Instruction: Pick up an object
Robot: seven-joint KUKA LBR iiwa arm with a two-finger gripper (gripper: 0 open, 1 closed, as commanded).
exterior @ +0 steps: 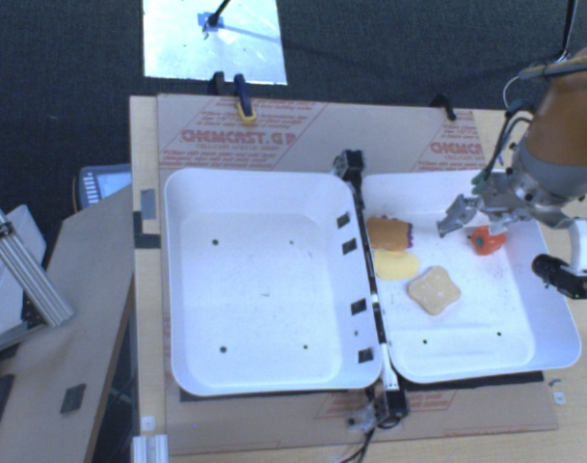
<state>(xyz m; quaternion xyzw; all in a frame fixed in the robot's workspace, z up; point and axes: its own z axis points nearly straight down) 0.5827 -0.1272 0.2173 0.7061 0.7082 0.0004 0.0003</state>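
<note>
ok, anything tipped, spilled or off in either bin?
Nothing stands out. The tan bread-slice toy, flat yellow piece and brown-and-orange toy lie in the right white bin, apart from the small orange-red object by the gripper.

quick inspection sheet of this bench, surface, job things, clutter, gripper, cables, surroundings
surface: two white bins side by side, left bin and right bin, on a printed board.
job's things: in the right bin, a brown-and-orange piece against the divider, a yellow piece just below it, a tan piece, an orange-red piece partly under the gripper.
clutter: nothing seen.
grippers: gripper low over the right bin, beside the orange-red piece; grasp unclear.
cables: wires along the arm.
surroundings: dark floor, silver sheet.
</note>
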